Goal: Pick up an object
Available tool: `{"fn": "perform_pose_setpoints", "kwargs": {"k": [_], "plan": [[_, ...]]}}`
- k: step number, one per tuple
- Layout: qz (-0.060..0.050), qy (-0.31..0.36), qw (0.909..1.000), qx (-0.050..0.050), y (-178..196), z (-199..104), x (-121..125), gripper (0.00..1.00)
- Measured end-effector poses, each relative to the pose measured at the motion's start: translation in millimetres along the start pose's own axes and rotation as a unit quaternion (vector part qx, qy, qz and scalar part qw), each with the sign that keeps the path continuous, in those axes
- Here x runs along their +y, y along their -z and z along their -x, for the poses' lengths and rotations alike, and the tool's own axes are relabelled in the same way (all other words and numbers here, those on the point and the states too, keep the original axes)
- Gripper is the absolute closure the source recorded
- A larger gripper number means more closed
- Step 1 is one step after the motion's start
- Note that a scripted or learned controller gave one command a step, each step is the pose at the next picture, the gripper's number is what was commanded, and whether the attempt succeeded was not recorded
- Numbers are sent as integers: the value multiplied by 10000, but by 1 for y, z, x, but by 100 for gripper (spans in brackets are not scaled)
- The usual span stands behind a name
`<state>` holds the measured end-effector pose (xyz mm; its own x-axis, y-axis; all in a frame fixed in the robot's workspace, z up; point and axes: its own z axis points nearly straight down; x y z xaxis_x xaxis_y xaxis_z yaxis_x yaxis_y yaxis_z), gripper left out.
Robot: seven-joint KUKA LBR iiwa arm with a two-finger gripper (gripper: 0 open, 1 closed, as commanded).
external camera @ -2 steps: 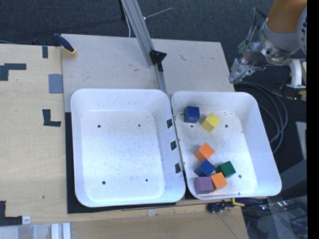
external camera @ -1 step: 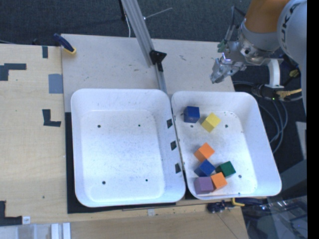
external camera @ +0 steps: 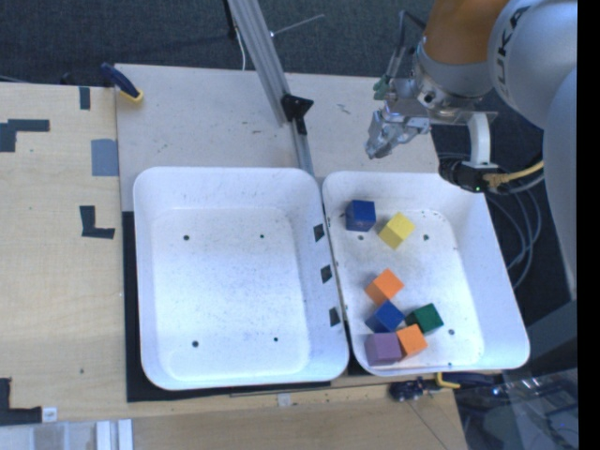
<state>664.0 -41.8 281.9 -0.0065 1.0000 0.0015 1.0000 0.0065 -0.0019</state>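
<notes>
Two white bins sit side by side on the desk (external camera: pixel 206 129): left bin (external camera: pixel 225 279), right bin (external camera: pixel 469 279). Arm (external camera: pixel 506 36) enters from the right at upper frame, orange band above the wrist, wrist bent down toward the desk just beyond the right bin's far rim. Claw (external camera: pixel 386 141) hangs above bare desk there, nothing seen between its tips; how far apart they stand cannot be told.

Right bin holds seven cubes. Far end: blue cube (external camera: pixel 360 216), yellow cube (external camera: pixel 397 230) just beside it. Near end, a tight cluster: orange cube (external camera: pixel 384 286), second blue cube (external camera: pixel 385 317), green cube (external camera: pixel 428 319), small orange cube (external camera: pixel 412 340), purple cube (external camera: pixel 382 349). A grey metal bar (external camera: pixel 267 54) slants across the desk to the gap between bins.
</notes>
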Motion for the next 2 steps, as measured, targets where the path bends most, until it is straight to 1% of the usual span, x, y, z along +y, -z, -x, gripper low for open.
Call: {"fn": "perform_pose_setpoints", "kwargs": {"k": [1,2], "plan": [[-10,-6,10000,-4,-19,-46,-13,100],[-4,-6,10000,-6,-23,-88,-21,100]]}}
